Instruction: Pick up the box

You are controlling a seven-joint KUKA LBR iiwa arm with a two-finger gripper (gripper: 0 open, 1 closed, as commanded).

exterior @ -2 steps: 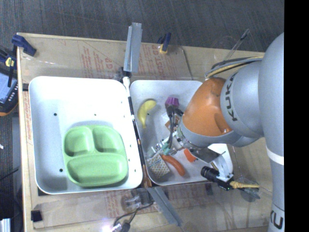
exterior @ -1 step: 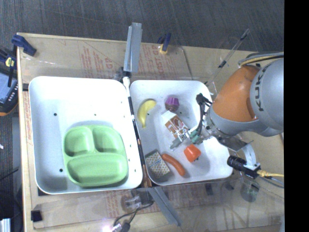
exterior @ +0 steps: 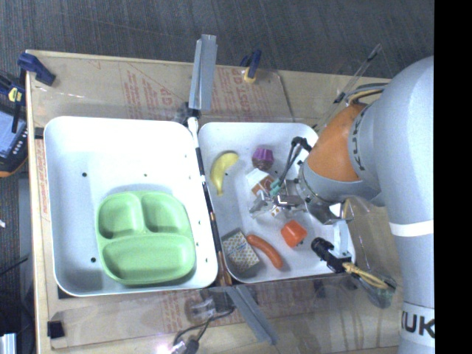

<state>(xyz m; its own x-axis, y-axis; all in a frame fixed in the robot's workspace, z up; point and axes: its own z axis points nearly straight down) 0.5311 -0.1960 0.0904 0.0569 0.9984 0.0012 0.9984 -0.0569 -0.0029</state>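
A small brown box [exterior: 259, 186] lies in the middle of the right bin [exterior: 237, 140], partly under the gripper. My gripper [exterior: 268, 200] hangs low over the bin, right beside and just below the box in the picture; I cannot see anything held in it. A second boxy thing, a grey block with a speckled yellow top [exterior: 240, 251], lies at the bin's near left corner, well apart from the gripper.
The right bin also holds a yellow banana [exterior: 223, 169], a purple object [exterior: 262, 157], an orange cup [exterior: 293, 233] and a red sausage [exterior: 265, 251]. A green divided plate [exterior: 146, 237] lies in the left bin [exterior: 66, 146]. The arm covers the bin's right side.
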